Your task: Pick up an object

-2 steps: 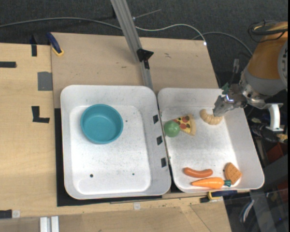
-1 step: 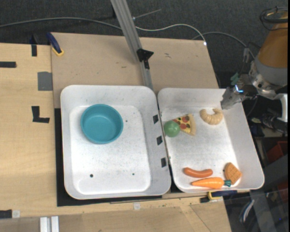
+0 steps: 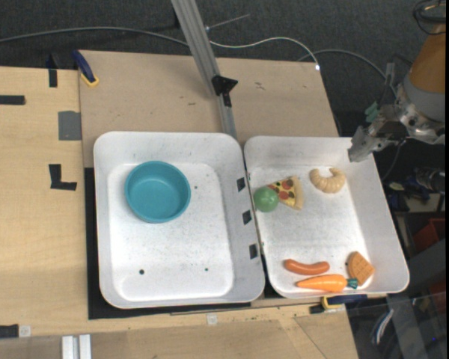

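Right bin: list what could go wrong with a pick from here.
1. The pizza slice touches the green ball; a grab may nudge both.
2. The sausage, carrot and cracker crowd the near rim.
3. The gripper hovers over the right bin's far edge, nearest the croissant.

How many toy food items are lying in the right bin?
6. A green ball touches a pizza slice near the left wall; a croissant lies beside them; a sausage, carrot and waffle piece lie at the near edge.
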### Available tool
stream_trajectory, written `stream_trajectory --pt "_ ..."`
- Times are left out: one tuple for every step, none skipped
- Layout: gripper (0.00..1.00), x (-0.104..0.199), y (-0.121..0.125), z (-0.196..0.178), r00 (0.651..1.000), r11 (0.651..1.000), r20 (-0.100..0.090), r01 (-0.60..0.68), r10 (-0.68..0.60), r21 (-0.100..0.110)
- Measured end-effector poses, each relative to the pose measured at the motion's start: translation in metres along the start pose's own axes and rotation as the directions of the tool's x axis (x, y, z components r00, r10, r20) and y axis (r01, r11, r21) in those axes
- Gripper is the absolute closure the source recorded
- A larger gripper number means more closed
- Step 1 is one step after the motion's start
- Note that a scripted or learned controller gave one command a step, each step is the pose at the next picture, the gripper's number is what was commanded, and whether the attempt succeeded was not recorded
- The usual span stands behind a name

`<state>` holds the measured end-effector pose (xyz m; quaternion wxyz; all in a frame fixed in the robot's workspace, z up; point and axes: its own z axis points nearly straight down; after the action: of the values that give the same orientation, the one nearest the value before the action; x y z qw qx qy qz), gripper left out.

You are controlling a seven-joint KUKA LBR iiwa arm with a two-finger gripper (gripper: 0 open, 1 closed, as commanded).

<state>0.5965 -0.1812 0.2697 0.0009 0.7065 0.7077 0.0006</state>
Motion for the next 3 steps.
stream_trajectory --pt "1.00 0.047 -0.001 0.015 1.000 1.000 -0.001 0.003 -0.003 0.004" --pt "1.00 0.107 -0.003 0.029 1.000 1.000 -0.002 0.005 -0.005 0.005" --pt "1.00 0.163 -0.011 0.023 1.000 1.000 -0.003 0.006 -0.006 0.004"
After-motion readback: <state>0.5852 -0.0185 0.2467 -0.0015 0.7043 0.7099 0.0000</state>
